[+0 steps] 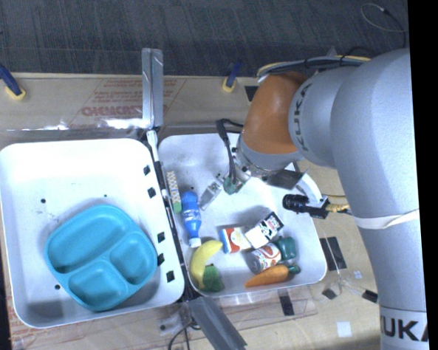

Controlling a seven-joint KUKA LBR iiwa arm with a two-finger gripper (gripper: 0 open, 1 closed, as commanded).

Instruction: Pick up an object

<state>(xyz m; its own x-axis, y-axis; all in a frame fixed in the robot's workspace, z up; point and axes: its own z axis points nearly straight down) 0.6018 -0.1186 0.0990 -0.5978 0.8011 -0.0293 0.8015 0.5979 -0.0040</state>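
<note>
Plainly, the two-finger gripper [229,183], its state impossible to tell, hangs beside the small blue-capped plastic bottle [191,218] and may miss it.

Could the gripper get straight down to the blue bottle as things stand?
Probably yes: the blue bottle lies uncovered by the right bin's left wall, with the gripper just beside it; that wall may crowd one finger.

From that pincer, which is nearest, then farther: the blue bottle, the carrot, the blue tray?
Measured from the pincer in the camera view:
1. Blue bottle, just below-left of it, by the right bin's left wall.
2. Carrot, at the right bin's bottom edge.
3. Blue tray, across in the left bin.
</note>
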